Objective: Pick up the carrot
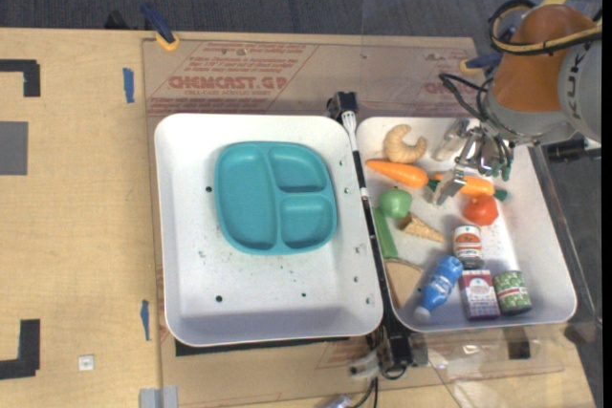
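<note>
An orange carrot (pixel 397 173) lay in the far left part of the right bin (pixel 555 253), just near of a tan croissant (pixel 404 144) and far of a green pepper (pixel 395 203). The end effector (pixel 457 179) hung just right of the carrot's tip, whether apart or together I could not tell. A teal divided plate (pixel 275 196) sat in the left bin (pixel 191 282), and red print on the tabletop's cardboard sheet (pixel 229 76) seemed to read "CHEMCAST GP"; labels on a small jar (pixel 468 245) and cans (pixel 513 292) were too small to read.
</note>
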Robot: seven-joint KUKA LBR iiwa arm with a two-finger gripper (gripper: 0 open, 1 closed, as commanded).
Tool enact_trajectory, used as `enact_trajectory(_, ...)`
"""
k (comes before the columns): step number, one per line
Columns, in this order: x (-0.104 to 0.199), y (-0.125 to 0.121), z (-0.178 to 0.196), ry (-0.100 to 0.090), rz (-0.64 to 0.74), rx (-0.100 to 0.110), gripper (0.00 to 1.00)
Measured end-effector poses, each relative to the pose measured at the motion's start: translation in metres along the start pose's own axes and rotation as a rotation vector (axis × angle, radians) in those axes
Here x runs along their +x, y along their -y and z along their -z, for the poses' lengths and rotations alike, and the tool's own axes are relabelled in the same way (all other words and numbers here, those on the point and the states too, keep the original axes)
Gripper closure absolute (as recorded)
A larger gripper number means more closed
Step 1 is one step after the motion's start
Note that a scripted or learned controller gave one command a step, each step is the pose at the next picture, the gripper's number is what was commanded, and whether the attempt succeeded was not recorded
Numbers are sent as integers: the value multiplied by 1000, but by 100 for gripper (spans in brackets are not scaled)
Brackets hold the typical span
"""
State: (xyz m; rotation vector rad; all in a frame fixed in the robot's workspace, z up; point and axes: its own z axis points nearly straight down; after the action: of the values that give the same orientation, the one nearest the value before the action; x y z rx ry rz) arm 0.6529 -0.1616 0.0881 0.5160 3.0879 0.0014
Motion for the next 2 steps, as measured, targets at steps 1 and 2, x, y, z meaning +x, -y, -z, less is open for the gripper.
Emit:
enact_trajectory(1,29,-51,1,-2,-93,-2,0)
enact_trajectory(2,38,-57,1,-1,-227,3,0)
